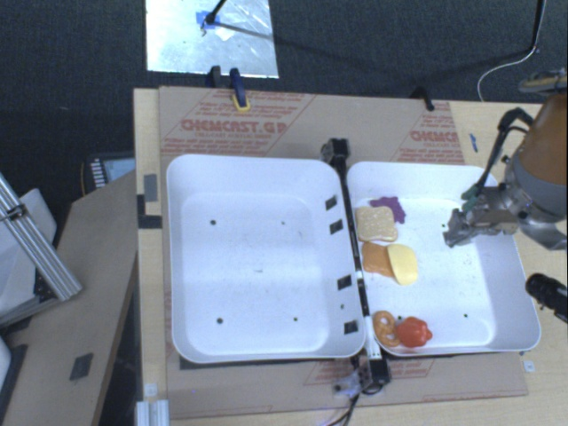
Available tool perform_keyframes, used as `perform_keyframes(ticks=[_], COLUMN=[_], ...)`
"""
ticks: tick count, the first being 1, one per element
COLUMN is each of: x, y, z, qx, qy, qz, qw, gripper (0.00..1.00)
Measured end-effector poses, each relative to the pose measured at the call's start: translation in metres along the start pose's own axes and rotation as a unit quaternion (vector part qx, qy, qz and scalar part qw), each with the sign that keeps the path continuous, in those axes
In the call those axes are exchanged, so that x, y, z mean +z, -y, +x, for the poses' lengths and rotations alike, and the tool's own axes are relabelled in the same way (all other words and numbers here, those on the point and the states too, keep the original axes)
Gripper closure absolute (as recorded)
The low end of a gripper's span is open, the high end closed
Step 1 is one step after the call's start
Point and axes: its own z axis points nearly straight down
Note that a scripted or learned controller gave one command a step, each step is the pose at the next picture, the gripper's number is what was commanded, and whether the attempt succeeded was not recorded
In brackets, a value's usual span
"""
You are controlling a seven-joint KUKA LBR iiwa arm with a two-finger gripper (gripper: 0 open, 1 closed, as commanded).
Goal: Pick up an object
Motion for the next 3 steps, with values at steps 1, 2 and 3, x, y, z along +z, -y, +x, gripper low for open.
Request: perform_keyframes(ticks=[1, 2, 3], x=[-0.066, -0.205, -0.127], y=[-0.001, -0.003, -0.002], z=[0.096, 0.158, 0.233], qx=[0.001, 0.001, 0.004], qy=[0.0, -0.002, 0.0], qz=[0.001, -0.004, 0.006], qw=[1.0, 1.0, 1.0], gripper=[1.0, 1.0, 1.0])
